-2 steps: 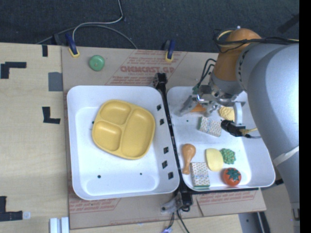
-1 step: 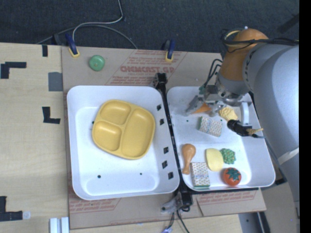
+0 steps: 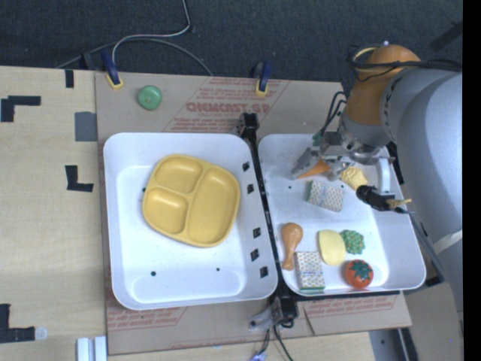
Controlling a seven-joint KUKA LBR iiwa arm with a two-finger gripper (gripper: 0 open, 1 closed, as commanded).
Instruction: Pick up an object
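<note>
My gripper (image 3: pixel 317 161) hangs low over the back of the right bin (image 3: pixel 398 232), reaching in from the right under the orange wrist band. An orange carrot-shaped piece (image 3: pixel 311 171) lies right at its tip; whether it is gripped I cannot tell. Just in front lie a speckled square pad (image 3: pixel 325 195) and a yellow ridged piece (image 3: pixel 352 177). Nearer the front of the bin are a brown drumstick (image 3: pixel 289 241), a pale yellow lump (image 3: pixel 330 247), a green broccoli (image 3: pixel 352 241), a red tomato (image 3: pixel 358 274) and a patterned box (image 3: pixel 309 270).
The left bin (image 3: pixel 124 201) holds a yellow divided plate (image 3: pixel 192 200). A green ball (image 3: pixel 149 97) sits on the cardboard behind it. Clamps (image 3: pixel 261 87) hold the board's back edge. The arm's grey body (image 3: pixel 440 149) covers the right bin's right side.
</note>
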